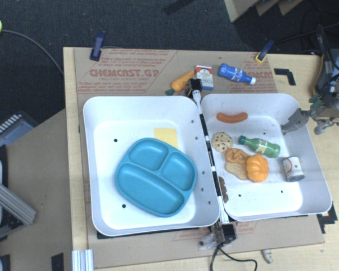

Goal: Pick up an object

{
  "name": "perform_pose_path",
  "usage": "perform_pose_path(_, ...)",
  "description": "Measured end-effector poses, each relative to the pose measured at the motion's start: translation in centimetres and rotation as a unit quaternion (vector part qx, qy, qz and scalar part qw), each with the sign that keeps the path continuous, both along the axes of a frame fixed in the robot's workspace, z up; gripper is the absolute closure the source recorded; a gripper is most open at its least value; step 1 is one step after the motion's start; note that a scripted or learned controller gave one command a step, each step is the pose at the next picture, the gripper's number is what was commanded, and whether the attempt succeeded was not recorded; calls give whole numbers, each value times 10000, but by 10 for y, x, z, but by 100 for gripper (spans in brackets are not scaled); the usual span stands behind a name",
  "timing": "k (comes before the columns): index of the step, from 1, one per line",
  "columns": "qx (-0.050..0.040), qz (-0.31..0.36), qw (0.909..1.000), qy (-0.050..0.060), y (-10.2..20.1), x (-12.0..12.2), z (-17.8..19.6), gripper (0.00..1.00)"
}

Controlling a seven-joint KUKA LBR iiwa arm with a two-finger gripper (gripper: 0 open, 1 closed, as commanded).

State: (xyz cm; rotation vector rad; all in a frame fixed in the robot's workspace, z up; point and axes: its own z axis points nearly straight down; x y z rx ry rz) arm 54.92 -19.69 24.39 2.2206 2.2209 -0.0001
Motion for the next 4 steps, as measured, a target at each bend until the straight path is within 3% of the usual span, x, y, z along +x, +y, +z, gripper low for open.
perform_pose_path(1,15,8,10000,-18,105,40,-157,0)
perform_pose_path(2,0,-11,10000,14,40,-9,-159,0)
perform_pose_path(3,5,-5,10000,9,37,-65,-160,0)
perform_pose_path(4,1,-6,10000,-4,37,-65,-150,100)
